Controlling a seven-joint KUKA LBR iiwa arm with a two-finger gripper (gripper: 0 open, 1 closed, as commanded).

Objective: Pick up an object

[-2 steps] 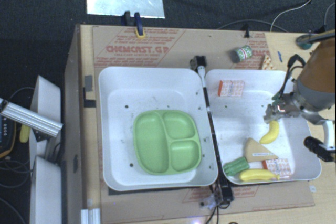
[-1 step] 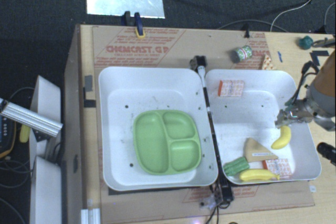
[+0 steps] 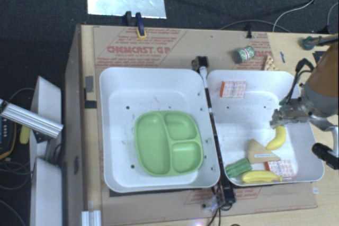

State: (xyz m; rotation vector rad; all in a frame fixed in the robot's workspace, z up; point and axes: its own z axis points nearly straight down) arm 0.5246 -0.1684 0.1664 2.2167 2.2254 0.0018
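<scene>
Counter (image 3: 159,45) w/ two white bins side by side; left bin (image 3: 114,114) carrying green divided plate (image 3: 169,143), right bin (image 3: 304,164) holding loose clutter, presumably dumped as pick candidates. End effector (image 3: 283,116) low over right bin's right half, arm entering from right, orange band above wrist. Fingers' spread: cannot tell, too small & blurred. Curved yellow banana (image 3: 277,137) directly below end effector, upper tip just beside or touching it; contact not clear enough to call a grip, nothing seen between fingers. Likely the target, judging by how close the tool sits. Tan wedge (image 3: 259,150) just left of that banana; second yellow banana (image 3: 260,177) flat along bin's near wall, beside green pickle-like item (image 3: 238,168) & small red-white packet (image 3: 282,168). Red-white carton (image 3: 233,89) well apart, toward bin's far wall. Small can (image 3: 245,54) outside bins on counter. Judged stage: at or near grasp, lift not yet done.
</scene>
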